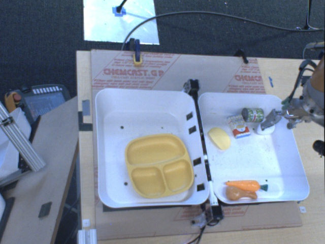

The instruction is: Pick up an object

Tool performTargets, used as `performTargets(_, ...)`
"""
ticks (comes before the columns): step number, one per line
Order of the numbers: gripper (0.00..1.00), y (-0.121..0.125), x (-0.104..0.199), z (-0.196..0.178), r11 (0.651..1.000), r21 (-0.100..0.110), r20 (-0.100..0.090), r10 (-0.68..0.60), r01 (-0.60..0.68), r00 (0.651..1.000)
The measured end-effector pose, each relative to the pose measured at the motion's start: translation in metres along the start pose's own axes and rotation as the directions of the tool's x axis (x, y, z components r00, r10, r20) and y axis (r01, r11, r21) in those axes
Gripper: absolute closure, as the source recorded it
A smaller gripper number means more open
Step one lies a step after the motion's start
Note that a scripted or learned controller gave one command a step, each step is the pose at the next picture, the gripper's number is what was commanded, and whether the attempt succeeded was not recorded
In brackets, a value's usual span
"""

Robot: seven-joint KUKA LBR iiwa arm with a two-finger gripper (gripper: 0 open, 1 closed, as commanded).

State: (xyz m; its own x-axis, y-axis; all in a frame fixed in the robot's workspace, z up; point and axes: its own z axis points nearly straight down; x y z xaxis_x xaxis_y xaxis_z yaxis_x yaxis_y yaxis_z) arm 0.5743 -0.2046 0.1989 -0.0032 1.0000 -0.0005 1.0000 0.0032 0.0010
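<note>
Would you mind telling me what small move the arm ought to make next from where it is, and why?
Probably a short descent onto the small white round object. The gripper is at the right white bin's far right side, near that object and beside the green tin can, with nothing seen held. The orange carrot lies much further off.

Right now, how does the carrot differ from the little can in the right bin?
The carrot is orange with a green tip, long and tapered; the can is green and silvery, short and round. The carrot lies by the bin's near wall beside a tan piece; the can lies at the far side, close to the pincer. Both lie on their sides.
</note>
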Motion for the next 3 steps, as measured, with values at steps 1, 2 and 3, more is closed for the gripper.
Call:
performTargets(1, 0.00, -0.008, 0.008, 0.051, 1.000, 0.003, -0.001, 0.001, -0.001, 1.000)
performTargets(2, 0.00, -0.008, 0.001, 0.095, 1.000, 0.001, 0.000, 0.002, -0.002, 1.000)
performTargets(3, 0.00, -0.007, 0.001, 0.115, 1.000, 0.001, 0.000, 0.001, -0.001, 1.000)
